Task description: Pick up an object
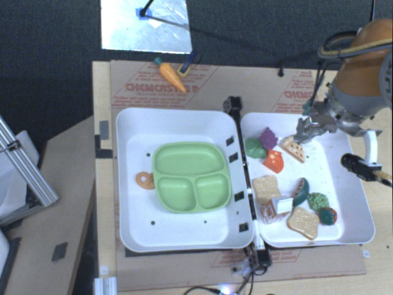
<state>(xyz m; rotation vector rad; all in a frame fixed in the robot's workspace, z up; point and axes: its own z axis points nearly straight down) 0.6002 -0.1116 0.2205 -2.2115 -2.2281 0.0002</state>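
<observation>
- Step: approach. Tool (305,129) low in right bin (353,183), just beside pizza slice (293,149).
- Finger state: cannot tell.
- Next: judged, centre over slice, then close.

Even, soft overhead light washes both white bins (184,118) bright with faint shadows, a reflective sheet (145,18) glares far up-left of the fingers (305,131), and the whole frame is slightly grainy and soft.
</observation>
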